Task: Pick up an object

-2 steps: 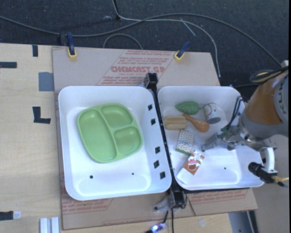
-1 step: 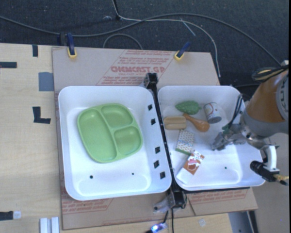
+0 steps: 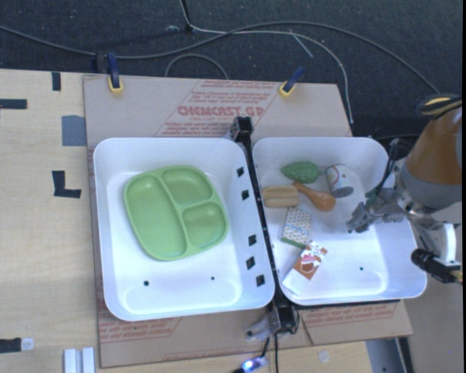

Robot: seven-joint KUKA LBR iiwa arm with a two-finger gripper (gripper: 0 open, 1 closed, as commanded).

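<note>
Green plastic came first on the left: a divided tray point(image 3: 175, 211) lay flat in the left bin point(image 3: 116, 286), well apart from me and too broad to be worth a try. Across the divider, the right bin point(image 3: 396, 282) held the smaller things in a loose cluster toward its left half: a tan wooden block point(image 3: 279, 196), a green leafy piece point(image 3: 301, 169) above it, a brown wooden spoon-like piece point(image 3: 317, 198) running from the block toward a small white can point(image 3: 340, 180), a speckled packet point(image 3: 297, 226) below them, and a red-and-white carton point(image 3: 310, 260) nearest the front wall. My gripper point(image 3: 363, 217) stood over bare bin floor just right of that cluster, near the can and the spoon's bowl but touching neither. Whether my jaws were spread or closed I could not tell from that slant; nothing showed between them. I judged the pick had yet to be made. To do it well, I reckoned, I should choose a piece standing clear of its neighbours, the carton or the can, centre over it, turn to span its narrow side, and descend straight so I would not nudge the spoon aside.
</note>
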